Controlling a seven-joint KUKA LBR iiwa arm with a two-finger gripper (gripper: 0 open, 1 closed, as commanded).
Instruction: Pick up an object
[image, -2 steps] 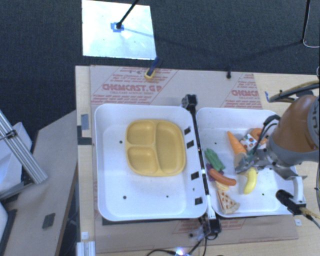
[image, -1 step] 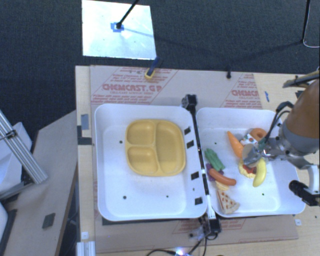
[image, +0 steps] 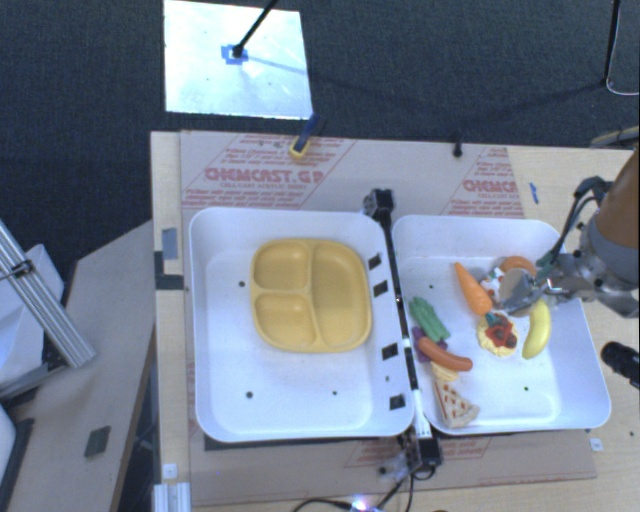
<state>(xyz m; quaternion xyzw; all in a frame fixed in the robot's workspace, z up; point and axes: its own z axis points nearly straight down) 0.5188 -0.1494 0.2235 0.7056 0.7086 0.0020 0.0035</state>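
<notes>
From the overhead camera we see the gripper (image: 517, 290) low in the right bin (image: 575, 400), near its far edge, right among the toy food. We cannot tell how its fingers stand; they blur into the clutter. A carrot (image: 472, 287) lies just beside it toward the divider, an orange piece (image: 518, 264) just behind, a banana (image: 537, 330) and pizza slice (image: 497, 335) just in front. The left bin (image: 215, 390) carries a yellow divided plate (image: 308, 295). Our worry: with everything packed this tight, the grab could catch two pieces or nudge the carrot aside and come up bare.
</notes>
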